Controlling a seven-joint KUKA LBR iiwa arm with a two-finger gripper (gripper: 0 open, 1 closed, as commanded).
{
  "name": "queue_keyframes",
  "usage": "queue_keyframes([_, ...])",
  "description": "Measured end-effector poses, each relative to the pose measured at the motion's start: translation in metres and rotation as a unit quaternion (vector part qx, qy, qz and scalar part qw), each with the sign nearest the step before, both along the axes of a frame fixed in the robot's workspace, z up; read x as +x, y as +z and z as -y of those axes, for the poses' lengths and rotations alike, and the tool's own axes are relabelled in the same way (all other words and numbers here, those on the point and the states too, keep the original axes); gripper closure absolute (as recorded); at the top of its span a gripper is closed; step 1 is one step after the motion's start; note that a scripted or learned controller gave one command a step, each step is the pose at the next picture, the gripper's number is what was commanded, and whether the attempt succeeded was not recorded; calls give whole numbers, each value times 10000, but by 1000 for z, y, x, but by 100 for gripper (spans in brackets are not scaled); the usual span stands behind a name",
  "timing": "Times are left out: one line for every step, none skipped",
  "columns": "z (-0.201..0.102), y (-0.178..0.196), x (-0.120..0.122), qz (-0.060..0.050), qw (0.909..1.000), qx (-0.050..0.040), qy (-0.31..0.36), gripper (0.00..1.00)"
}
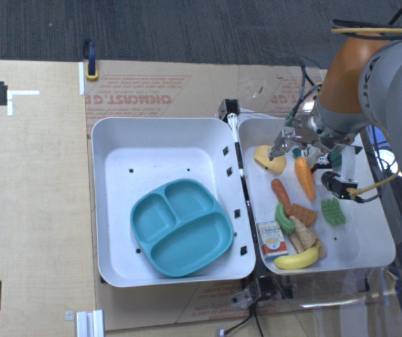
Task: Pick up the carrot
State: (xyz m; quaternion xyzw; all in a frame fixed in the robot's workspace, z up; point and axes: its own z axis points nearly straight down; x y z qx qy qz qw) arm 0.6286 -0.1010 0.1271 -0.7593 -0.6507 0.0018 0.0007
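Observation:
The orange carrot [304, 178] is in the right bin [370, 248], lengthwise and near the bin's upper middle, its thick top end pointing to the back. My gripper [294, 146] hangs directly over that top end and partly covers it. Whether the carrot is gripped is hidden by the wrist. The grey arm with its orange band [348, 72] comes in from the upper right.
Around the carrot lie a yellow wedge [270, 159], a red sausage [280, 188], a green ridged piece [333, 211], a brown slab [303, 213], a small carton [271, 236] and a banana [298, 258]. A blue divided plate [181, 227] sits in the left bin [117, 188].

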Motion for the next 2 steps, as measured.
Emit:
queue_keyframes([26, -19, -7, 63, 9989, 125, -440, 0])
queue_keyframes([30, -14, -7, 96, 9990, 59, -439, 100])
